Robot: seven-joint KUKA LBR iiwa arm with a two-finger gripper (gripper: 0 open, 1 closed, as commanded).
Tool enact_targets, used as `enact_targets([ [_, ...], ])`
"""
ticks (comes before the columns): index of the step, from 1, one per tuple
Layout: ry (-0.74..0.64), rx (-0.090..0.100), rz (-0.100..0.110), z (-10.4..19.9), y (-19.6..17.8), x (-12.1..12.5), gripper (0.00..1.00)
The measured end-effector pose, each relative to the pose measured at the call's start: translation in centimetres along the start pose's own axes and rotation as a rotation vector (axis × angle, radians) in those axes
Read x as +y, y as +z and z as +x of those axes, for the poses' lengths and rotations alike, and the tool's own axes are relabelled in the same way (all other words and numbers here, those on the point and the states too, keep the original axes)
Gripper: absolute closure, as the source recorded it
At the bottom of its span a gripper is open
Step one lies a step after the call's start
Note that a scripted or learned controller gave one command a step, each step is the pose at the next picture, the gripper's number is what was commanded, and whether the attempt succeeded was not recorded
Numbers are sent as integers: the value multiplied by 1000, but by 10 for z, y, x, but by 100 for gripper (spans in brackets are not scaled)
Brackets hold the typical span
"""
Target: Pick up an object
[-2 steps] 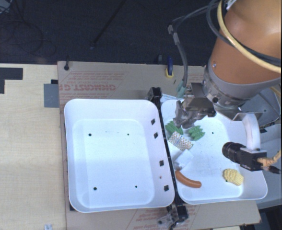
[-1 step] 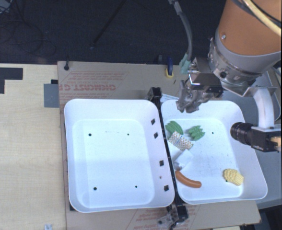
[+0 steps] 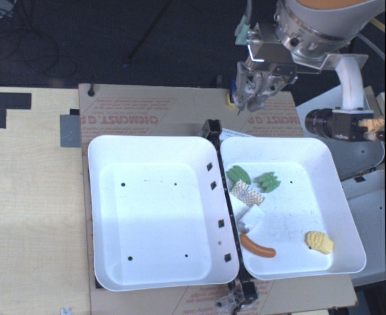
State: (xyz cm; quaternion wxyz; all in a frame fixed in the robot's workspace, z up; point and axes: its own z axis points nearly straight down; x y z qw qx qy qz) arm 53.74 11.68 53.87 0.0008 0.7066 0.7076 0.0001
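Observation:
My gripper (image 3: 248, 102) hangs high above the back edge of the right bin (image 3: 337, 176), over the brown board behind it, with nothing seen in it. In the right bin lie two green leafy pieces (image 3: 238, 174) (image 3: 268, 181), a checkered white and tan piece (image 3: 248, 193), a white block (image 3: 251, 216), an orange-red sausage (image 3: 257, 248) near the front left, and a yellow corn piece (image 3: 319, 242) at the front right.
The left bin (image 3: 107, 195) stands beside the right one, joined by a black divider with clips (image 3: 220, 202). Both rest on a brown cardboard sheet (image 3: 147, 113) on a pale wooden bench (image 3: 29, 195).

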Motion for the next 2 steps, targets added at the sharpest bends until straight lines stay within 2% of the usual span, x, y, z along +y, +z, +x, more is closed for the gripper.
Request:
enact_targets([
  [1,-4,0,7,44,2,-18,100],
  [2,4,-2,5,21,3,47,100],
])
